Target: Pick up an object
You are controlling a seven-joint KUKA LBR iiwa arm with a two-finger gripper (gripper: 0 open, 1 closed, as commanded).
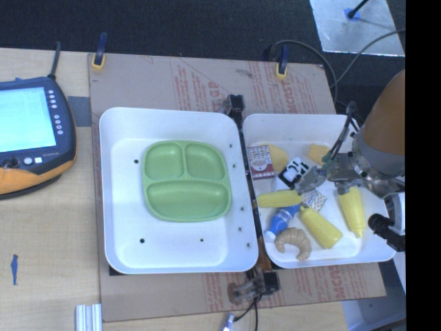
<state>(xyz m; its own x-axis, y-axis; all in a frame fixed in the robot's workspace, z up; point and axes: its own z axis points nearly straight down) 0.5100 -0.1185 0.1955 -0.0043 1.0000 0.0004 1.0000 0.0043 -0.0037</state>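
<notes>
Gripper [313, 178]: bare grey metal, dull sheen. Beside it, yellow bottle [321, 227], smooth glossy plastic. Beyond, green divided plate [186, 181], matt plastic, in smooth white bin [110, 205].

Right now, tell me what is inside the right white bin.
The right white bin holds yellow bottles, a brown croissant, a blue bottle and a red-labelled packet. The arm covers its far right side.

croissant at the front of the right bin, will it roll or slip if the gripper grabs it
The croissant looks curved and ridged, so it probably won't roll far. Its tapered ends may slip from the fingers. It lies close against the blue bottle and a yellow bottle, so a push would likely nudge those.
</notes>
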